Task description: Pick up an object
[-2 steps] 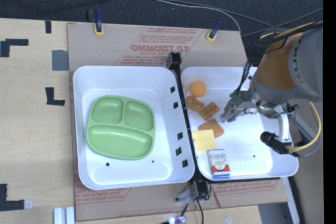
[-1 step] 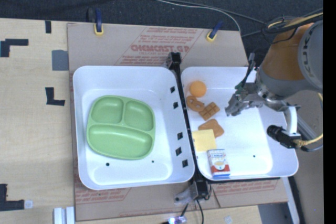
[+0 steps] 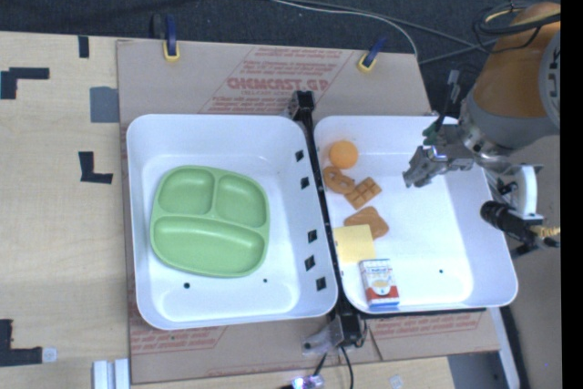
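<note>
While my arm reaches in from the right, I see its dark two-finger hand hanging over the upper right part of the right-hand shallow white bin, with bare bin floor beneath it. From this angle I cannot tell how far the fingers are apart, and I see nothing between them. The things to pick lie along that bin's left side, well apart from the hand: a round orange ball at the top, a brown waffle-like piece just below it, a smaller brown toast-shaped piece under that, then a pale yellow square block touching its lower edge, and nearest me a small white carton with a red and blue label. Across the divider, the left-hand white bin holds a light green plastic plate with three compartments, lying flat. Both bins rest on a sheet of brown cardboard clamped on the wooden surface.
</note>
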